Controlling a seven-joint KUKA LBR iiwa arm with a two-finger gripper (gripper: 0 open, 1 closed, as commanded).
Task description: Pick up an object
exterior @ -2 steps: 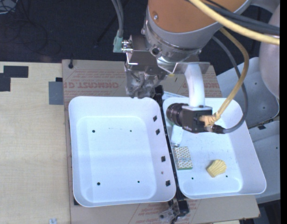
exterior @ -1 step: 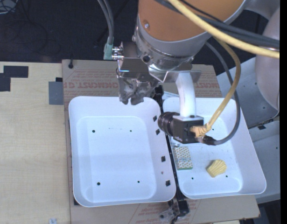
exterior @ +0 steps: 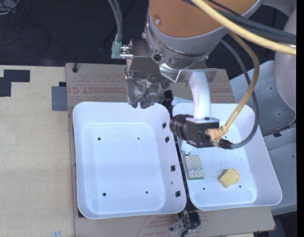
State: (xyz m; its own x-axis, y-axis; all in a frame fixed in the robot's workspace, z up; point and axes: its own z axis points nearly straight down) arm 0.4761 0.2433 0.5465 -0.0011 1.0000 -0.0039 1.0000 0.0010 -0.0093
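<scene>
Gripper (exterior: pixel 142 98) hung over the far rim of the left bin (exterior: pixel 87 191), and I could not tell its state, while the right bin (exterior: pixel 260 191) held a yellow shell-shaped object (exterior: pixel 230 177) and a small patterned sponge (exterior: pixel 194 167) near it.

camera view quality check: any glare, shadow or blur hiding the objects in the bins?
Camera view: even light, soft glare on the left bin floor; yellow shell-shaped object and patterned rectangular pad in the right bin are sharp; the arm's orange band looms large and soft; gripper looks blurred.
</scene>
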